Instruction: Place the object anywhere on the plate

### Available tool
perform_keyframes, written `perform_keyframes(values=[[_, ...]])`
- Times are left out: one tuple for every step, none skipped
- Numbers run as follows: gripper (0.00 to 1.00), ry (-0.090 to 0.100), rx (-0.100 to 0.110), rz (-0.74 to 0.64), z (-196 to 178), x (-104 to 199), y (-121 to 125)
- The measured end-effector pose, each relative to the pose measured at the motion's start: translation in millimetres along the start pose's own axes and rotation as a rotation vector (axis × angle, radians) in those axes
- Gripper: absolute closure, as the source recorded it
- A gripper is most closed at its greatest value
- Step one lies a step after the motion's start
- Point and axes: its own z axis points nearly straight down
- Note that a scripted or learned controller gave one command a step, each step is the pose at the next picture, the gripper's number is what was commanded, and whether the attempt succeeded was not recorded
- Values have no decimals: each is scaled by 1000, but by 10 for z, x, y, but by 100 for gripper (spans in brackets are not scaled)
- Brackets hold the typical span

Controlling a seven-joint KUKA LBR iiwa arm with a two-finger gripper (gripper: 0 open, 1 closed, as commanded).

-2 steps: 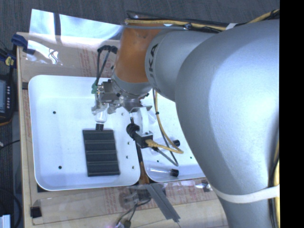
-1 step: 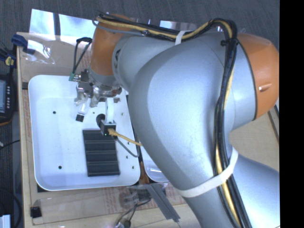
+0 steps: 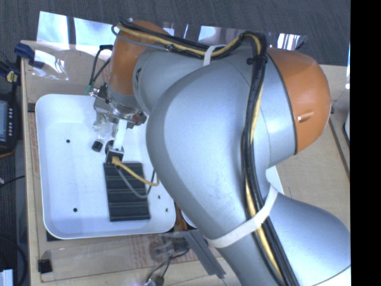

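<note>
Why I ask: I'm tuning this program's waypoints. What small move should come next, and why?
Probably a short, straight lift of the gripper. It sits low in the left white bin, right at the far end of a dark ridged slab, with a yellow cable looping across that slab. Whether it holds anything can't be told, and rising a little should show that.

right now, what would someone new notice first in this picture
The big grey arm with its orange band fills the middle and right, blocking much of the bench. At its tip, the gripper hangs over the white bin on the left. Just below it, a dark ribbed rectangular object lies flat on the bin's floor, with a yellowish cable trailing across it.
</note>
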Motion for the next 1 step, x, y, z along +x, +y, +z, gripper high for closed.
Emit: perform_keyframes(values=[[100, 6, -6, 373, 48, 173, -58]])
